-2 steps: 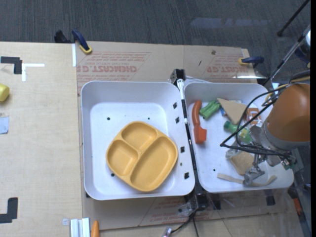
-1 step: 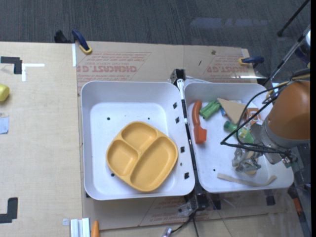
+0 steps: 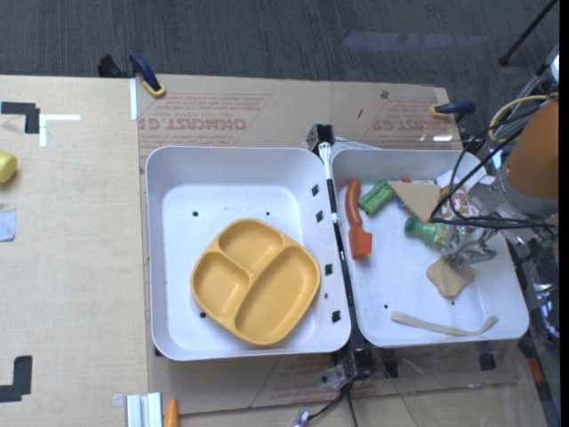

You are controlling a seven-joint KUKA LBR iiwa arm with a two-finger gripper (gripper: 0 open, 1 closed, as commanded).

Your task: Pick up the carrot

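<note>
Nearest the camera, at the bottom edge below the left white bin [image 3: 164, 238], a small orange stub [image 3: 170, 407] lies beside a short white slatted piece [image 3: 140, 409] on the brown cardboard sheet [image 3: 293, 114].

Over the right white bin [image 3: 498, 327] the metal two-finger gripper [image 3: 462, 252] hangs from the grey arm with its orange band [image 3: 538, 154], among black cables; whether it is released or clenched cannot be told. Just beneath it lies a tan, rounded flat piece [image 3: 449, 277]. To the gripper's left, close by, sits a green bottle-shaped object [image 3: 425, 230], and above that a tan cardboard-coloured wedge [image 3: 416, 197] and a green blocky toy [image 3: 375, 197].

Farther left of the gripper, against the right bin's left wall, lies the carrot [image 3: 356, 221]: a slim orange-red toy, rounded at its upper end, running down to a squarer, brighter orange lower end. It is well apart from the gripper, with nothing touching it. Below the gripper, a long thin beige strip [image 3: 443, 326] curves along the bin floor.

A yellow-orange three-compartment plastic plate [image 3: 255, 280] rests in the left bin. The cardboard bears red printing, upside down and mirrored, too broken to read surely. Blue-and-yellow clamps [image 3: 147, 75] grip its top edge. A yellow rounded object [image 3: 6, 166] sits at the far left of the pale wooden bench [image 3: 62, 265].
</note>
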